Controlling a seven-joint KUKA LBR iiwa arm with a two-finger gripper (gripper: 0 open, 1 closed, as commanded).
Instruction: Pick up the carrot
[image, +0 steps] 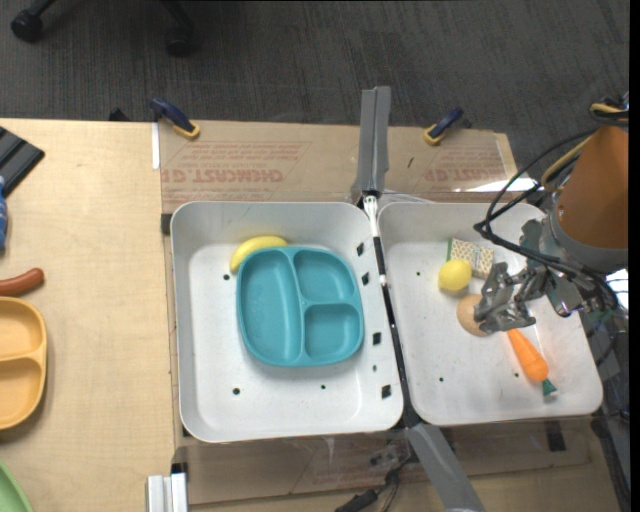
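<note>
The carrot (529, 358), orange with a small green tip, lies on the floor of the right bin (440, 385) near its front right corner. My gripper (500, 312) hangs just above and to the left of the carrot's upper end, over a tan round object (470, 318). Nothing shows between its fingers. The arm's orange band sits at the right edge of the view.
A yellow lemon (455, 275) and a patterned sponge-like block (472, 255) lie at the back of the right bin. The left bin (200, 380) holds a teal divided plate (300, 305) and a banana (257, 248). Cables trail near the arm.
</note>
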